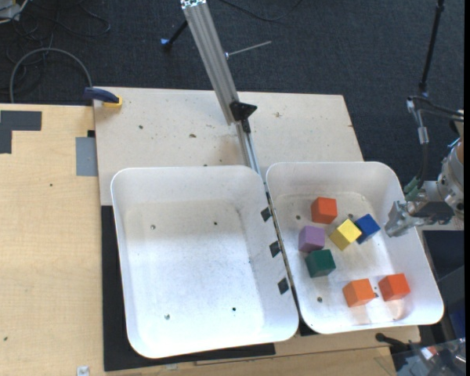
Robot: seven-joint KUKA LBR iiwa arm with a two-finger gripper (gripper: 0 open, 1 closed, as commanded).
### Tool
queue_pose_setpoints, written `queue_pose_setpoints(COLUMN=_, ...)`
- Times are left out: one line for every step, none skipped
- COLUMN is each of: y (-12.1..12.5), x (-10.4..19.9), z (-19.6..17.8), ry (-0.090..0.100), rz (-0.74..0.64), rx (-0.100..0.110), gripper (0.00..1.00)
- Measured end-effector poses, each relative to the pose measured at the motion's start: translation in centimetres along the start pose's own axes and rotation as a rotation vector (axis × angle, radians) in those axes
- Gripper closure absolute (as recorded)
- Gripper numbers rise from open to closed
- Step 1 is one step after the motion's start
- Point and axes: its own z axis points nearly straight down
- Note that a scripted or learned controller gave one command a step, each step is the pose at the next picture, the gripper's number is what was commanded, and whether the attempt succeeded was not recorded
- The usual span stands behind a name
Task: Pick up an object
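— Gripper position and state? 
— Gripper is seen at the right rim of the right bin, reaching in from the right edge of the view. Whether anything is clamped cannot be told; nothing is seen between its tips.

— What is held in that bin?
— Seven small blocks are seen on its floor. Nearest the gripper, a blue cube is set touching a yellow cube, both turned cornerwise to the bin walls. Just left of them a purple cube is found, with a dark green cube just below it and an orange cube apart above. Toward the near wall, an orange block and a red-orange block are set side by side.

— Materials and shapes?
— Matte, painted, roughly equal-sided cubes are seen, so no long axis can be named. Both bins are shallow, white and round-cornered.

— And the left bin?
— Dark specks and a greyish scuffing are seen on its floor. A slanted metal rail is seen above the seam between the bins, on a pale speckled board.
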Motion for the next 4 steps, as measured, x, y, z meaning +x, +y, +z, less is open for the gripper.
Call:
queue_pose_setpoints(y=1.5, x=2.1, z=15.8, ry=0.006, rz=0.001, rx=0.017, gripper=1.00)
queue_pose_setpoints(y=2.3, x=6.2, z=11.7, ry=0.004, rz=-0.004, rx=0.005, gripper=1.00)
queue_pose_setpoints(y=7.9, x=12.3, z=3.3, ry=0.004, rz=-0.006, rx=-0.001, gripper=1.00)
queue_pose_setpoints(y=6.1, x=16.7, z=-12.9, ry=0.003, rz=-0.002, rx=0.000, gripper=1.00)
